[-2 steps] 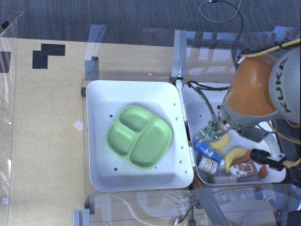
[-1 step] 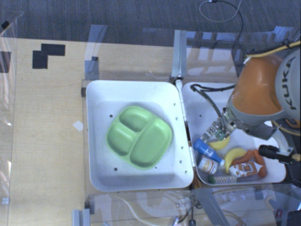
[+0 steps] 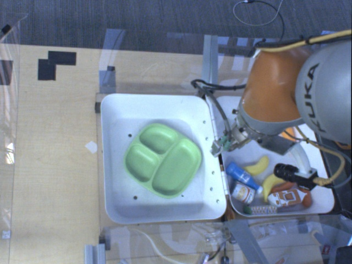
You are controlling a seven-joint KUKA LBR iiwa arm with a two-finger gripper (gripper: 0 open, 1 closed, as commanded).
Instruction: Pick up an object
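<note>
Two bins sit side by side on the surface (image 3: 55, 147). A plate (image 3: 163, 159) lies in the left bin (image 3: 115, 202). A bottle (image 3: 243, 176) and bananas (image 3: 257, 166) lie in the right bin (image 3: 324, 202).

A green divided plate (image 3: 163, 159) lay in the left bin (image 3: 118, 202); right of that bin, the pincer (image 3: 224, 143) hung above a blue bottle (image 3: 242, 175) and bananas (image 3: 258, 165).
</note>
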